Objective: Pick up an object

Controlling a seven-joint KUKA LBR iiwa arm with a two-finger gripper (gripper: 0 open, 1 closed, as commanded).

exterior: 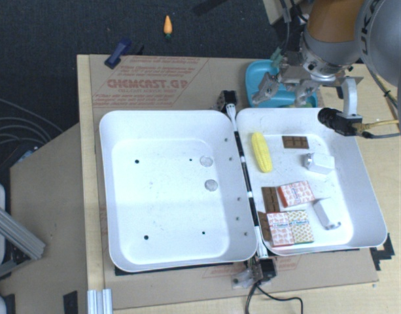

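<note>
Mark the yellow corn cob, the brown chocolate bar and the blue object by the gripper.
yellow corn cob point(261, 152), camera view, mid-length.
brown chocolate bar point(295, 142), camera view, its centre.
blue object point(259, 80), camera view, its left side.

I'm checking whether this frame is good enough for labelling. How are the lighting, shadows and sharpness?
Camera view: even, soft lighting; the left bin has a faint shadow across its floor; the corn cob and packets in the right bin read clearly; the gripper and arm above it look slightly blurred.
</note>
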